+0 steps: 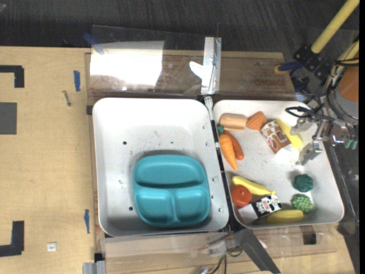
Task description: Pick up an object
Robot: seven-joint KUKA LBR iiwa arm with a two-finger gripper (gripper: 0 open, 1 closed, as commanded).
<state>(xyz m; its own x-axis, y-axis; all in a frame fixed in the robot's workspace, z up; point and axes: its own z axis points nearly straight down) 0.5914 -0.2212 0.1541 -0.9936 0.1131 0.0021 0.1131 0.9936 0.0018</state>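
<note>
The right bin (336,210) holds several toy foods. A tan roll (232,120), an orange wedge (256,120) and a brown-and-white carton (275,136) lie near its far edge, with an orange carrot (230,147) by its left wall. A yellow banana (251,184), a red tomato (240,196), a small black box (265,205) and a yellow piece (285,214) sit at its front, beside two green vegetables (303,182) (302,202). My gripper (311,148) hangs over the bin's right part, just right of the carton and above the upper green vegetable. Nothing shows in its grasp.
The left bin (108,153) bears a teal divided plate (170,190) in its front half. A clear plastic sheet (148,67) lies behind the bins. Cables and a yellow pole (336,21) crowd the upper right. Tan bench (40,153) stretches to the left.
</note>
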